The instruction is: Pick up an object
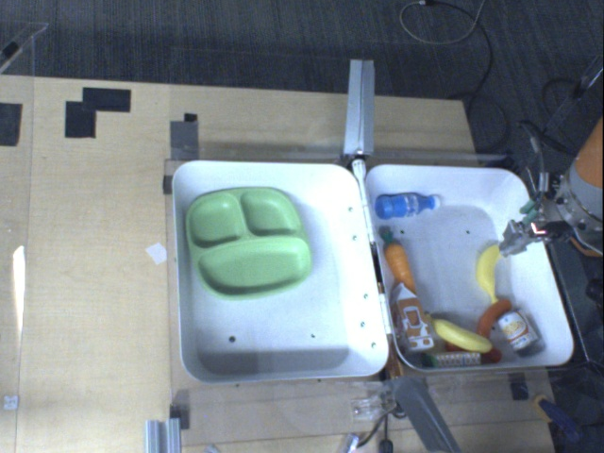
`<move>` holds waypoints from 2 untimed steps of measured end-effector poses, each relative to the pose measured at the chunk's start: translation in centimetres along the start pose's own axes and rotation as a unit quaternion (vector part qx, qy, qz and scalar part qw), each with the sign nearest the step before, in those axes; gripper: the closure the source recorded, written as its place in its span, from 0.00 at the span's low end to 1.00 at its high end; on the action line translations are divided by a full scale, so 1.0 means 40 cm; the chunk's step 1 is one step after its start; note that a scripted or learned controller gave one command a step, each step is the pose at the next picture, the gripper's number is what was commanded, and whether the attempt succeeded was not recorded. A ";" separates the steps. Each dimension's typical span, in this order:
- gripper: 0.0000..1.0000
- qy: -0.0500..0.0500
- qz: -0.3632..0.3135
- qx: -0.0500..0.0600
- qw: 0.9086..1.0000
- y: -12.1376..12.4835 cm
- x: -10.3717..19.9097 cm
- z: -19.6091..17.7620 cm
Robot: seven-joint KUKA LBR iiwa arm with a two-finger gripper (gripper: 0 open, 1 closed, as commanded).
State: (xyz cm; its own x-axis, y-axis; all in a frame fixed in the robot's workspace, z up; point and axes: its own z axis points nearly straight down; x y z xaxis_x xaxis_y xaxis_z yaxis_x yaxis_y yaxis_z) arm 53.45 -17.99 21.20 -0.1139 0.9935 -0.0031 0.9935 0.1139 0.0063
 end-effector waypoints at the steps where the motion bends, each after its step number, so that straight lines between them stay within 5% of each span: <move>1: 1.00 0.001 0.111 0.001 0.994 -0.112 0.051 0.096; 2: 1.00 0.000 -0.010 -0.001 1.000 -0.100 0.119 -0.164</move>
State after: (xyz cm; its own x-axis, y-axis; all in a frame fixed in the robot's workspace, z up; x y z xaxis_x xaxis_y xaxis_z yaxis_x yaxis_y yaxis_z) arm 48.90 -13.70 27.73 -0.1331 0.9911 -0.0026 0.9911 0.1331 0.0076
